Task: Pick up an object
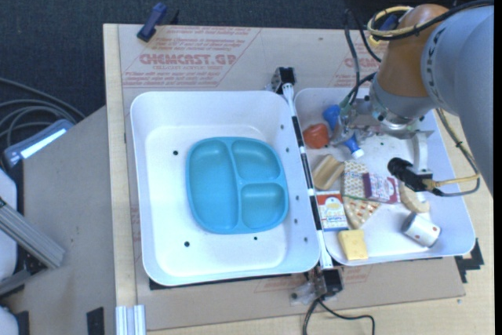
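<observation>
Cardboard (pixel 196 51) reads "CHEMCAST GP"; end effector (pixel 351 129) grip state unclear over right bin (pixel 459 204).

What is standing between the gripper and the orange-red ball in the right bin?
Nothing visible blocks it. The gripper hangs over the far part of the right bin, and the orange-red ball lies just beside it toward the divider. A small blue object sits close by, beside the path rather than across it.

Glossy blue plastic tray (pixel 236 184); smooth white plastic bins (pixel 149 169).
</observation>
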Robot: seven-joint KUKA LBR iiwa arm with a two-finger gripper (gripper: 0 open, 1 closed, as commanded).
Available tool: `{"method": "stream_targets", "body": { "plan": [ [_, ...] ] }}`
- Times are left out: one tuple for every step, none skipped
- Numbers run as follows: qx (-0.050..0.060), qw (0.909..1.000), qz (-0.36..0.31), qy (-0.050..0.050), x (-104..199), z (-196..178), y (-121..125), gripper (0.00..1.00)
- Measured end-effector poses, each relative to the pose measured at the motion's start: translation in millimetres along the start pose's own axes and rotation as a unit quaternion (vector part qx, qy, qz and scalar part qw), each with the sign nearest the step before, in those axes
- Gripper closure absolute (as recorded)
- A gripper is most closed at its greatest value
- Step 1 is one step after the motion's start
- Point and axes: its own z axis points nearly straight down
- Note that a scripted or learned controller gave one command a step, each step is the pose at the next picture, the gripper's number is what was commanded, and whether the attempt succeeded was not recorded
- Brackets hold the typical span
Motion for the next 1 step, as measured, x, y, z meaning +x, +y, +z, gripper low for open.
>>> {"method": "stream_targets", "body": {
  "plan": [
    [0.001,1.0,-0.003,0.004,94.4,-90.7,-46.4,1.0]
  ]
}}
